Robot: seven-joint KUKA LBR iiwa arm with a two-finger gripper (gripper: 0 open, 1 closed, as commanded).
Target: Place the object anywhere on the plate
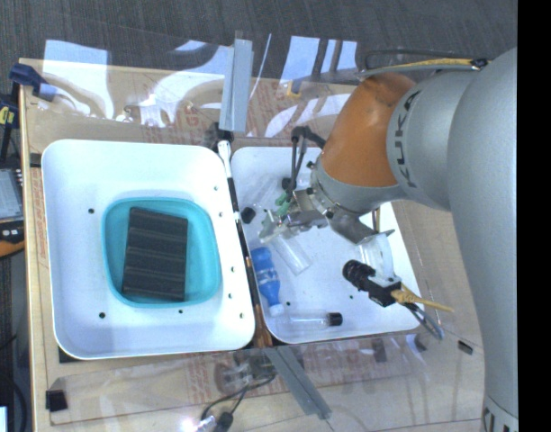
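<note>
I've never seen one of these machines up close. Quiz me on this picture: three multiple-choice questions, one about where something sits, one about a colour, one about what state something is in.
1. Where is the plate?
A. In the left bin
B. In the right bin
C. On the floor

2. What colour is the plate?
A. Red
B. Turquoise blue
C. Yellow

3. The dark ridged block is:
A. Hanging from the arm
B. Lying flat on the plate
C. Leaning on the bin wall

Answers:
1 A, the plate sits in the left bin.
2 B, its rim shows turquoise around the block.
3 B, it rests flat inside the plate, while the tool is over the right bin.
</note>
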